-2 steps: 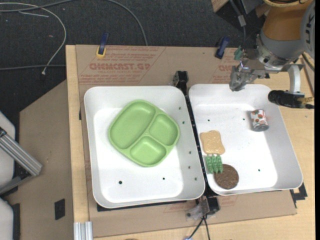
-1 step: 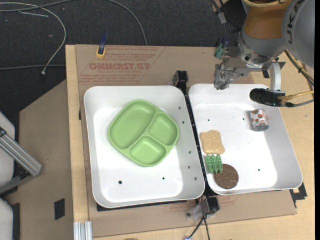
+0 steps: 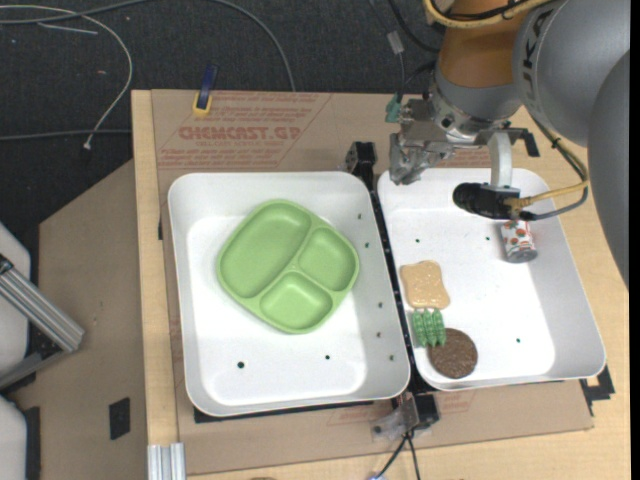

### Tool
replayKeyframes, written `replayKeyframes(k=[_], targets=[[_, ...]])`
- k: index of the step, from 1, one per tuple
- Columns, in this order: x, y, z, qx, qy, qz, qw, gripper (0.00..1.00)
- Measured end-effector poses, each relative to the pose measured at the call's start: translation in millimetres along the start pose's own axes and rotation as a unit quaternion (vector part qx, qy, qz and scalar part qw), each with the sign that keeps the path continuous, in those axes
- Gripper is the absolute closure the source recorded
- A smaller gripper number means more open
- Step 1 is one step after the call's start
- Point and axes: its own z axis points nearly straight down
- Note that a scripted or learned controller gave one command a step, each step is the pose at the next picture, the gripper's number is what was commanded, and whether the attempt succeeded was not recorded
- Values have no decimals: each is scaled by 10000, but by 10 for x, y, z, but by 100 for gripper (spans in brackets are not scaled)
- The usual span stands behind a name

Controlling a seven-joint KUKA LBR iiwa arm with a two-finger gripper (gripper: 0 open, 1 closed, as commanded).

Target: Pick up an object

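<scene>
My gripper (image 3: 405, 168) hangs over the far left corner of the right bin (image 3: 560, 298). Nothing shows in its grasp. In that bin lie a tan slice of toast (image 3: 425, 284), a small green ridged piece (image 3: 428, 326) just below it, and a brown round cookie (image 3: 455, 353) near the front edge. A small red-and-white can (image 3: 518, 240) rests on its side toward the bin's right, well apart from the gripper. A green divided plate (image 3: 288, 265) sits in the middle of the left bin (image 3: 200, 358).
The arm's grey and orange body (image 3: 520, 38) looms over the far right of the bench. Both bins rest on a cardboard sheet (image 3: 250, 123). A blue clip (image 3: 206, 86) sits at its far edge, and cables lie on the dark floor behind.
</scene>
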Motion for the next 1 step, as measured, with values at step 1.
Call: replayKeyframes(k=[1], targets=[[571, -97, 125, -2, -2, -2, 10000, 100]])
